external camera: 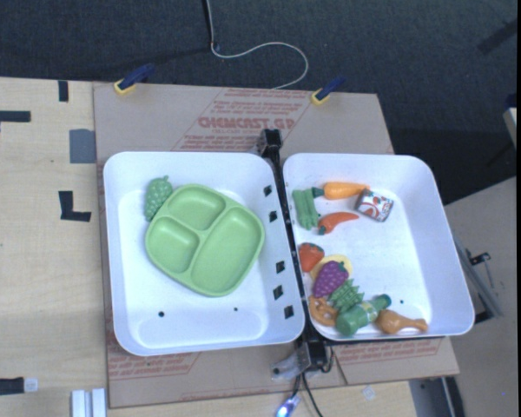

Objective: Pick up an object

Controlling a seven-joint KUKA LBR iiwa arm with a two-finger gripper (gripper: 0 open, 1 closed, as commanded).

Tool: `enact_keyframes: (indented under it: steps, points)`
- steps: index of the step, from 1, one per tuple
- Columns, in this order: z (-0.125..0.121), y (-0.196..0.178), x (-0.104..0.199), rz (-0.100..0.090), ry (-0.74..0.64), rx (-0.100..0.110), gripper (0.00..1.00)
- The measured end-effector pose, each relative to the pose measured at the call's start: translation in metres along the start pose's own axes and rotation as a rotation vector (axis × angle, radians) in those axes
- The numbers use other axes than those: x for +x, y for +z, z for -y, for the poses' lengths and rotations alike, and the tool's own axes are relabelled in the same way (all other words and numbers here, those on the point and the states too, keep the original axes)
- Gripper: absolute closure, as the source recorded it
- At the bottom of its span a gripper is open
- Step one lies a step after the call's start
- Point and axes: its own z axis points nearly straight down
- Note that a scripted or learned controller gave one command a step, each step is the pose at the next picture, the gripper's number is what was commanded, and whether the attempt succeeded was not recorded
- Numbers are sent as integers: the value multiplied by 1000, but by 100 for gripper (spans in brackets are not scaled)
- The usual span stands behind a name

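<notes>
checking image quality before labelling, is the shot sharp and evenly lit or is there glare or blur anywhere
Camera view: lighting is even and soft, with only faint shadows under the green plate. The white bins are bright but not blown out. The whole frame is slightly soft, so the small toys blur together and the print on the can is unreadable.

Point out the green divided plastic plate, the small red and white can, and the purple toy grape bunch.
green divided plastic plate [205, 241]: camera view, middle of the plate.
small red and white can [374, 205]: camera view, its side.
purple toy grape bunch [328, 278]: camera view, centre of the cluster.
</notes>
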Motion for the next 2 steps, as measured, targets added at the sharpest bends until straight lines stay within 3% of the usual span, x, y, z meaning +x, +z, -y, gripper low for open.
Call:
enact_keyframes:
  steps: [2]
  points:
    - [-1,-20,1,3,-1,-2,100]
